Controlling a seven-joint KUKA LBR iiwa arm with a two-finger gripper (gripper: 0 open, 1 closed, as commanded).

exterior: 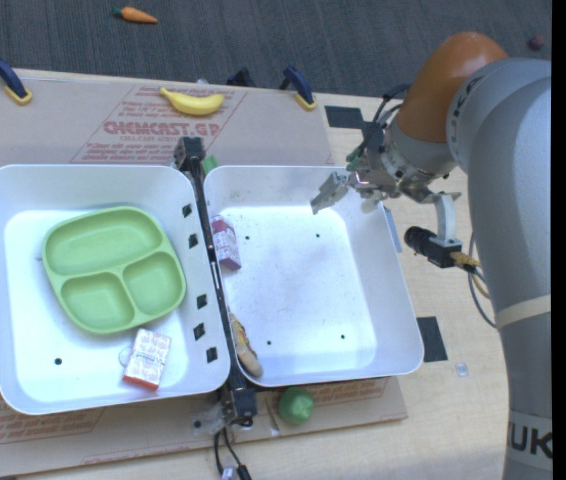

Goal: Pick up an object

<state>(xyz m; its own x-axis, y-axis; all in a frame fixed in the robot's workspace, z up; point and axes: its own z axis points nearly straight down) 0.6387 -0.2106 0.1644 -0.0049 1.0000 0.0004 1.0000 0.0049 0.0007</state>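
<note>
My gripper (329, 194) hangs over the back edge of the right bin (383, 298), near its far right corner, with nothing visibly in it. In that bin a small pink-and-white packet (225, 242) lies against the left wall, well to the left of the gripper. A tan, peanut-shaped object (244, 349) rests in the bin's front left corner. The left bin (13, 368) holds a green divided plate (113, 266) and a small red-and-white box (147, 358) near its front.
A yellow banana (193, 99) lies on the cardboard behind the bins. A green ball (296, 405) sits in front of the right bin. An orange carrot (138, 14) is on the floor beyond the bench. Blue clamps (299, 85) grip the board's back edge.
</note>
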